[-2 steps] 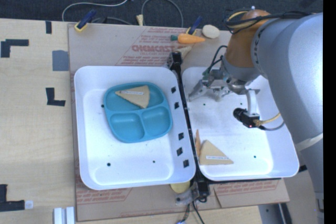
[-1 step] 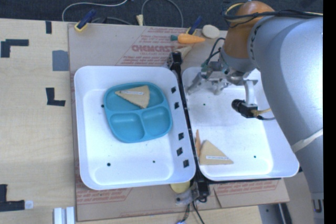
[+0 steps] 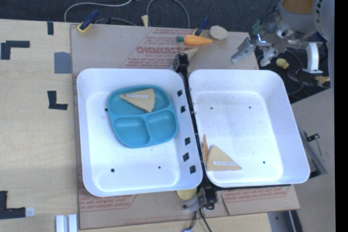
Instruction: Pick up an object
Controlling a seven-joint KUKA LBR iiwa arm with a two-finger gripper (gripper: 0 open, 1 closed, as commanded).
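Note:
A tan triangular wedge (image 3: 220,158) lies in the right bin (image 3: 283,117), near its front left corner. A second tan wedge (image 3: 140,99) rests in the top compartment of a blue divided plate (image 3: 147,125) inside the left bin (image 3: 92,160). My gripper (image 3: 254,55) hangs above the bench just beyond the right bin's far edge, well away from both wedges. Its two fingers are spread open and nothing is between them.
An orange carrot-like toy (image 3: 197,39) and a beige lump (image 3: 218,32) lie on the board behind the bins. Cables (image 3: 163,5) loop at the back beside a yellow clamp (image 3: 86,24). A yellowish object (image 3: 186,193) sits at the bins' front seam.

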